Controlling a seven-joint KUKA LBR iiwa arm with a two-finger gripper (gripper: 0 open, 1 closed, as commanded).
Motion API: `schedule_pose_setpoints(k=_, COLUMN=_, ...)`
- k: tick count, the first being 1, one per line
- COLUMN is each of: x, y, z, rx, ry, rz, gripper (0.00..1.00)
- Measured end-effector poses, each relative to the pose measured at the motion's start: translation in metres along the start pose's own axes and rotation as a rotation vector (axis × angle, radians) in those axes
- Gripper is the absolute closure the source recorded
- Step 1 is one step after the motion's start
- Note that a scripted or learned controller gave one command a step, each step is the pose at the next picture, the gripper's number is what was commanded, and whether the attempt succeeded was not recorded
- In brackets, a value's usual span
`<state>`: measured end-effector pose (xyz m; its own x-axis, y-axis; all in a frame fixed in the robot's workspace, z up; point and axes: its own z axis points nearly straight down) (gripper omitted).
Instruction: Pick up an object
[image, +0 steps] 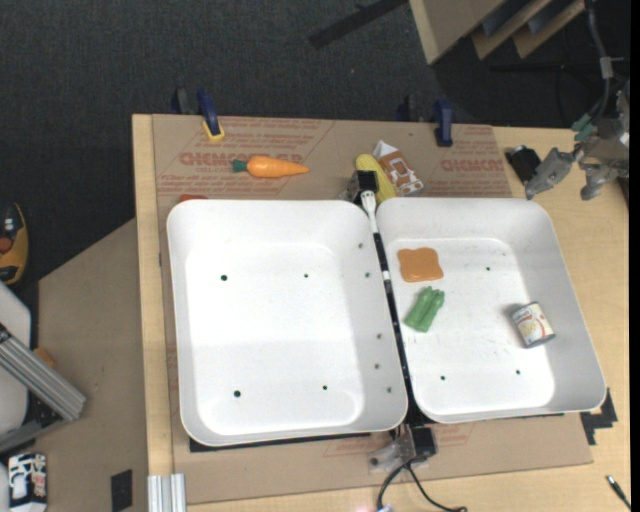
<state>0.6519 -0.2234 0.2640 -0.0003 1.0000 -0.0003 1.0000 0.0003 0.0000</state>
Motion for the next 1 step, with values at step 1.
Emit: schedule_pose_setpoints(k=1, x=0.0997, y=0.0142, z=0.0921, rx=0.009, ry=0.007, rz=-0.009, gripper=0.00)
